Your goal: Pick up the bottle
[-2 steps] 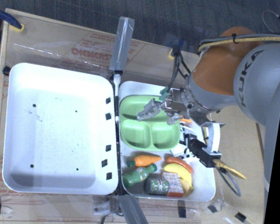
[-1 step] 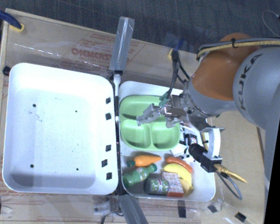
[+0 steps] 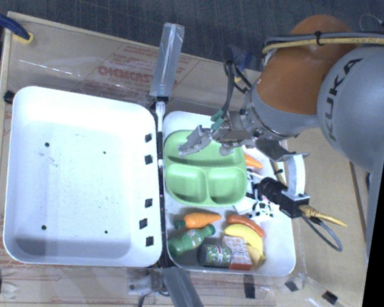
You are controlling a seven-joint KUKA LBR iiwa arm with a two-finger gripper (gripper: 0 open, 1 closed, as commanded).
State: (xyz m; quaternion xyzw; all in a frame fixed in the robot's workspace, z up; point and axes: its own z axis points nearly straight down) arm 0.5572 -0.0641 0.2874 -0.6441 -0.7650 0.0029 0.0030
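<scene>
Bottle [image 3: 187, 242] (green) lies below "KUKA"-lettered arm [image 3: 349, 73]; label unreadable.

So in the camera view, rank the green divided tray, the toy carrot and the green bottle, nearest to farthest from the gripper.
From the gripper:
1. Green divided tray, directly beneath it at the far end of the right bin.
2. Toy carrot, just past the tray's near edge.
3. Green bottle, near the bin's front left corner.

Grey KUKA-lettered arm [image 3: 359, 82], orange band [image 3: 301, 58], yellow cable [image 3: 326, 39] over it.
</scene>
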